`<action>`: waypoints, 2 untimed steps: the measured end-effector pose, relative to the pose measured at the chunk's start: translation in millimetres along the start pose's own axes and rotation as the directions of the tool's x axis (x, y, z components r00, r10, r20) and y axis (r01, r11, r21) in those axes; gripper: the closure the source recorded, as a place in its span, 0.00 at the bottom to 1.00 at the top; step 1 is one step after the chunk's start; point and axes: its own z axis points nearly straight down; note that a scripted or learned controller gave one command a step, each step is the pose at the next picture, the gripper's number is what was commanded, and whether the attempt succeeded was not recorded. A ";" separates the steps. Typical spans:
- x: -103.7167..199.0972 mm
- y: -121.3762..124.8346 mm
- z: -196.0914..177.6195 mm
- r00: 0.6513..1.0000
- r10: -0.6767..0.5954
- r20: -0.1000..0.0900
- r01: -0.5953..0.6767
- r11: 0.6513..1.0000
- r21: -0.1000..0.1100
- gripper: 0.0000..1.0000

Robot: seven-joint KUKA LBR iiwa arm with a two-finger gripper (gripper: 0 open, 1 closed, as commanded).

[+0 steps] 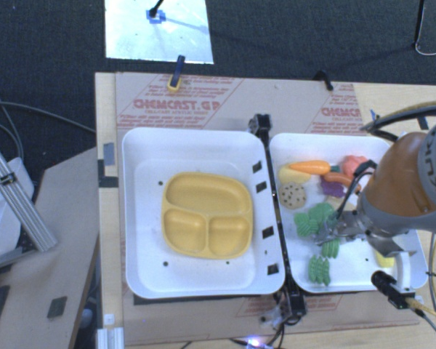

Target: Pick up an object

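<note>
Arm low over the right bin (414,264), lower right of frame.
Reaching in from the right edge, orange band above the wrist, gripper (328,231) down among green toy pieces (316,219); jaw state impossible to tell. Farther up: cookie (293,194), carrot (310,167). Left: yellow divided plate (206,214).

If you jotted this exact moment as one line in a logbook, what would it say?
arm: reaching into right bin | hand: low among green toys | left bin: yellow tray | grasp: not confirmed
</note>
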 end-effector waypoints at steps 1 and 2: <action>54.7 59.0 -95.6 1.000 -0.010 0.001 0.010 1.000 -0.011 1.00; 114.3 38.4 -89.3 1.000 -0.008 -0.003 0.008 1.000 0.003 1.00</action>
